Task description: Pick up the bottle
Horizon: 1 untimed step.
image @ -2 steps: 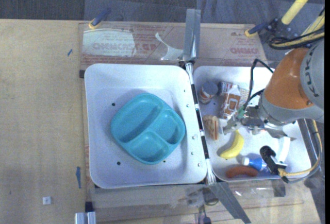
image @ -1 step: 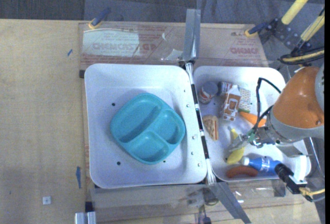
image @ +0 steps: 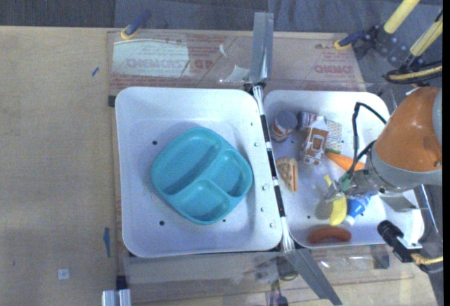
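The right bin (image: 309, 102) holds a jumble of small things. A small bottle with a blue part (image: 358, 207) lies near the bin's front right, next to a yellow banana-like piece (image: 339, 212). My gripper (image: 346, 185) hangs low over the bin, just above and behind these two, at the end of the grey arm with its orange band (image: 413, 139). The wrist hides part of the bottle. Nothing shows as lifted off the bin floor.
In the right bin are also a can (image: 285, 123), a small carton (image: 316, 144), a carrot (image: 342, 159), a wedge of bread (image: 287, 174) and a red sausage (image: 329, 234). A teal divided plate (image: 202, 174) lies in the left bin (image: 133, 157). A metal divider (image: 261, 44) stands between the bins.
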Motion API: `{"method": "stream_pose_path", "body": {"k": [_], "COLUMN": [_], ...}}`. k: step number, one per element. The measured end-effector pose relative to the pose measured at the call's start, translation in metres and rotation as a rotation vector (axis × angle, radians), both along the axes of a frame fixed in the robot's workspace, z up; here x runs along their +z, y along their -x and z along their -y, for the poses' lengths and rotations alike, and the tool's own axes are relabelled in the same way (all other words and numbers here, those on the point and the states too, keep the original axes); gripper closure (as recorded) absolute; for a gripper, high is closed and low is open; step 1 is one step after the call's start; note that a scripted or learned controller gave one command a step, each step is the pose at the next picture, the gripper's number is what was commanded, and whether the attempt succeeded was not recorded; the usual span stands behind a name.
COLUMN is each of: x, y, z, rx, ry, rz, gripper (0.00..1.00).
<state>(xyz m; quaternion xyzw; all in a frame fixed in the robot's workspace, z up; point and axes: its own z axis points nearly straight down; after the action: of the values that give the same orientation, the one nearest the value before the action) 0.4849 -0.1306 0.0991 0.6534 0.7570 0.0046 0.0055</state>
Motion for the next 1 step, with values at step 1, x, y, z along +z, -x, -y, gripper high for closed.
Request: {"method": "stream_pose_path", "body": {"k": [1], "x": [0.1246], "y": [-0.0437], "z": [-0.0083], "rx": [-0.136], "ry": [-0.001], "rz": [-0.015], "gripper": [1.00]}}
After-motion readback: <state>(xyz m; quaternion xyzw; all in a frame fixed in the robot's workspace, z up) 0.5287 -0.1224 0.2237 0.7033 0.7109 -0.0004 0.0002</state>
